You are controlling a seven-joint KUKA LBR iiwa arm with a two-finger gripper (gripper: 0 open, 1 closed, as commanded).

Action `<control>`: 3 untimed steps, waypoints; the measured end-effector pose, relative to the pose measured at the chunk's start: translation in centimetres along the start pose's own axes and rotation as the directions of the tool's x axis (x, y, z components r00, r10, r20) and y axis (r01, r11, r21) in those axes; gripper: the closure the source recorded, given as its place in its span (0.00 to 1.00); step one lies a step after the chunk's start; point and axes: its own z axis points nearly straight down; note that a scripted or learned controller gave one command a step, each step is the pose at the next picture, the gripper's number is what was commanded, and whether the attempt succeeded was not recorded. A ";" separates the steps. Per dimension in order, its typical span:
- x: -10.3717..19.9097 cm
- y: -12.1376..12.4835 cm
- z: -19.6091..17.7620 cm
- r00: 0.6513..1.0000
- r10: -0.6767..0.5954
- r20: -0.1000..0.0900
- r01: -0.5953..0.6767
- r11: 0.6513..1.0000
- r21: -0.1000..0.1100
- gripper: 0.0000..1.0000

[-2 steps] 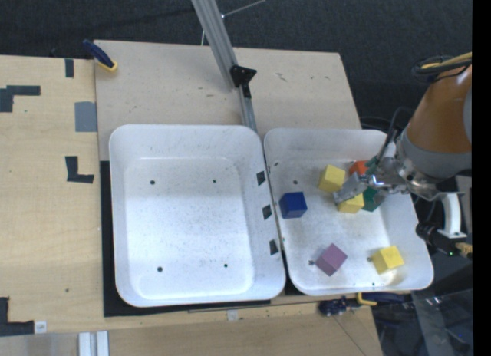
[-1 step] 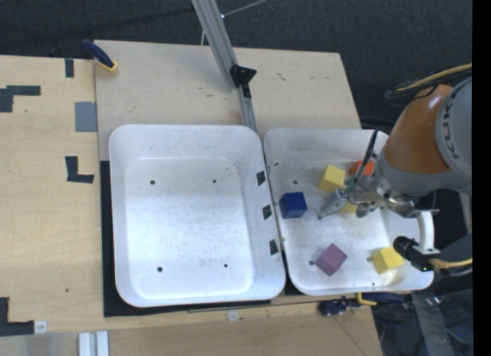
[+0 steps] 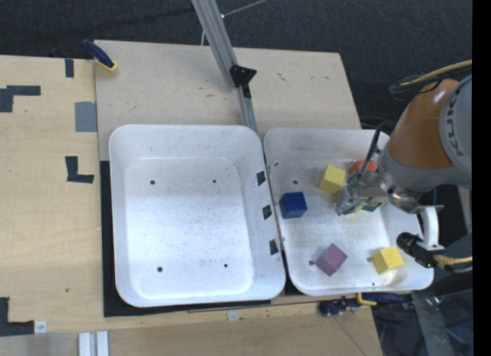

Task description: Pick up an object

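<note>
The gripper is lowered into the right bin; whether it is open or closed cannot be told. A yellow cube sits just beside it on the left, a blue cube farther left. A purple cube and a second yellow block lie nearer the front rim.

Dark grey carpet-like floor fills the top of the frame and runs down the right side. Light wooden bench top covers the left and centre, with a paler plywood board laid on it, upper middle. Dark grey tape patches on the wood at left. Slanted grey metal pole with a black clamp at top centre. Blue and yellow clamp at upper left. Black mat edge at lower left. Lighting even, soft shadows.
</note>
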 end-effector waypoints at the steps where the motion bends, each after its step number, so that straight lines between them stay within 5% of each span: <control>1: 0.9 -0.1 -4.7 1.000 0.000 0.002 0.000 1.000 -0.006 1.00; 2: 0.9 0.0 -10.0 1.000 0.000 0.003 0.000 1.000 -0.008 1.00; 3: 6.2 0.9 -8.6 1.000 -0.004 0.000 0.004 1.000 -0.001 1.00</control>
